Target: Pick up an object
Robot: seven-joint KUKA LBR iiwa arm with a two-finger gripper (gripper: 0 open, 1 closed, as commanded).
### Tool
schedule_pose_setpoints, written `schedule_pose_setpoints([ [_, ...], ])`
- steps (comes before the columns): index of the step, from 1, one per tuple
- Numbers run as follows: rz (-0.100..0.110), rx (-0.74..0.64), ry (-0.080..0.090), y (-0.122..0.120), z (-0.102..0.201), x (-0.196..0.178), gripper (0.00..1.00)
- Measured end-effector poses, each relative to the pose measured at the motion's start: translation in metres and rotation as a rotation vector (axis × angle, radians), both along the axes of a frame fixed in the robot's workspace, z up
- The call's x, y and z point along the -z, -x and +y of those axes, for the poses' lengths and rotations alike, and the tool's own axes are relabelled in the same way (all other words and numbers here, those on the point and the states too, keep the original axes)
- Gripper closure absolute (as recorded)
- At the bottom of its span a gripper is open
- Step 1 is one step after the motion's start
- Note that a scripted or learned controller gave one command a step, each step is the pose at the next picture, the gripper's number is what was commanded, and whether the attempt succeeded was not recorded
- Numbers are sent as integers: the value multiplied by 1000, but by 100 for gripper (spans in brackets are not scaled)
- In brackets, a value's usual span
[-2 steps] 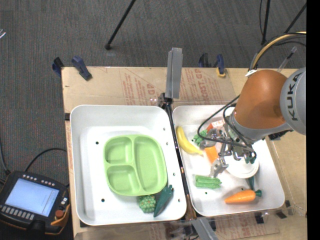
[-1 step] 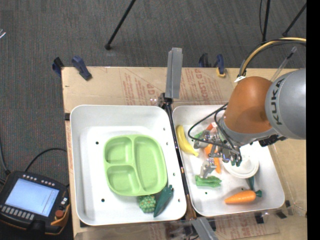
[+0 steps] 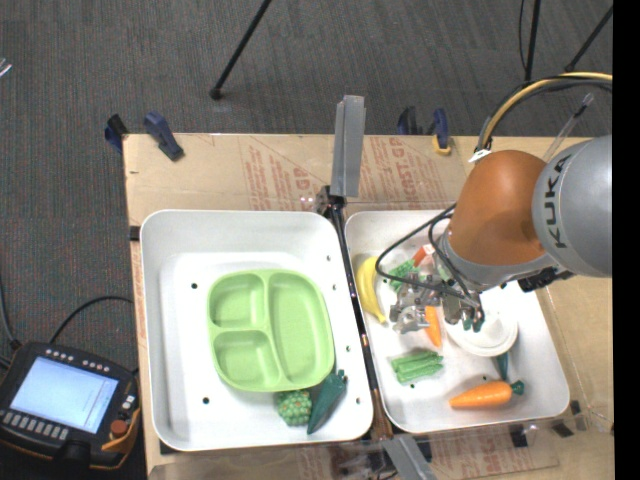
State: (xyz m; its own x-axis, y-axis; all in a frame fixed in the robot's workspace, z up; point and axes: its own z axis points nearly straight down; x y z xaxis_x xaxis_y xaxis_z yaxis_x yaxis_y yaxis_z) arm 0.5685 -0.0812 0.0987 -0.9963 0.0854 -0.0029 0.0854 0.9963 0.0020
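**Pincer low over the right bin's clutter**

The pincer (image 3: 432, 313) hangs low inside the right bin (image 3: 545, 373), among the toy food. How far it is open, and whether it has hold of anything, cannot be told: cables and metal parts crowd the tip. A small carrot (image 3: 433, 326) lies right at it, partly hidden. Just left of the pincer is 1 banana (image 3: 367, 286), set along the bin's left wall. Just above-left of the tip a green scrap (image 3: 403, 268) peeks out. Below it lie green beans (image 3: 417, 367). Just right sits a white cup (image 3: 487, 336), with the arm (image 3: 500, 218) overhanging it. Farther down-right is a big carrot (image 3: 484, 395), well apart from the tip. That makes 2 carrots.

Well to the left, the left bin (image 3: 165, 268) holds 1 green 3-part plate (image 3: 270, 328). At its lower edge are 1 bunch of grapes (image 3: 293, 407) and 1 dark green vegetable (image 3: 327, 401), touching each other.

Far left, off the bench, is a handheld screen unit (image 3: 65, 400).
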Motion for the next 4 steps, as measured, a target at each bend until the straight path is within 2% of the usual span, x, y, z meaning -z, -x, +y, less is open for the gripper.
schedule_pose_setpoints([
  [1, -10, 56, 1, 1, 55, -126, 100],
  [2, 2, 55, 1, 3, 56, -120, 0],
  [3, 17, 4, -1, 27, -33, -1, 0],
  [4, 3, 52, 0, 5, 3, 12, 0],
])
